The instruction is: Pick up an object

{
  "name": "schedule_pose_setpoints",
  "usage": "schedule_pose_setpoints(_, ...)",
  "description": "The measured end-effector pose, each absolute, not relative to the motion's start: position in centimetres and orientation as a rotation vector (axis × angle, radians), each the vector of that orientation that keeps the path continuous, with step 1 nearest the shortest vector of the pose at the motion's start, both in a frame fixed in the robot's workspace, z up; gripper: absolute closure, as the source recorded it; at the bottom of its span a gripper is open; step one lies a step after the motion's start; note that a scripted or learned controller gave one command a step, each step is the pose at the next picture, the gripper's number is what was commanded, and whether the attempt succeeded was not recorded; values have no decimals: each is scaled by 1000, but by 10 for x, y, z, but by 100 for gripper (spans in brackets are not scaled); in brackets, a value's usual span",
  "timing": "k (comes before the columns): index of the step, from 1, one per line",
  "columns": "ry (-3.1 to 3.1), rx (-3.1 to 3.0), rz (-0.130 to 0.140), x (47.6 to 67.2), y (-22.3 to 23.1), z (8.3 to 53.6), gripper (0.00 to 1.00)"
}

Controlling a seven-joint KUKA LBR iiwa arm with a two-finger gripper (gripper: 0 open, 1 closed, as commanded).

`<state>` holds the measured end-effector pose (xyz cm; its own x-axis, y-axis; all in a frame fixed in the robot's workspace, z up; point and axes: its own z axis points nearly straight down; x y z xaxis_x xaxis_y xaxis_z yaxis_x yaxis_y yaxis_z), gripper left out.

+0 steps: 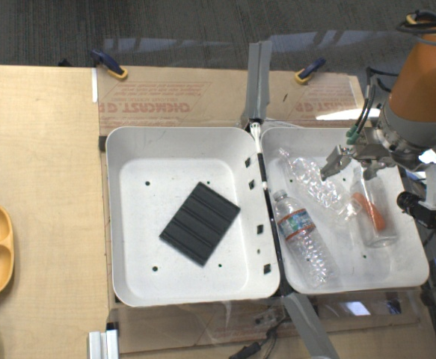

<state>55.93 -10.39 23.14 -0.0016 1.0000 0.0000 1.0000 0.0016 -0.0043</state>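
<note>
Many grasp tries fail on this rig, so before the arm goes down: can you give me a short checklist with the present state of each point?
1. Gripper is above the right bin: ok.
2. Something is between the fingers already: not ok, nothing shows there.
3. Targets within the right bin: ok. A labelled water bottle, a crumpled clear plastic piece and a clear cup with an orange item inside lie there.
4. Target is clearly separated: not ok. The clear items lie close together and their edges are hard to tell apart.
5. Left bin option: ok. The black ribbed pad lies flat and alone.
6. Finger opening: cannot tell.
</note>
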Motion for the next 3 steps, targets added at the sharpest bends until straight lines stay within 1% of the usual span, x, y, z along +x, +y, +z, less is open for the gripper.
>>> schedule_pose_setpoints(1, -2162, -2273, 6, 576, -137, 137, 0)
schedule_pose_setpoints(2, -2233, -2197, -15, 596, -168, 144, 0)
schedule_pose_setpoints(3, -2327, -2088, -36, 592, -190, 104, 0)
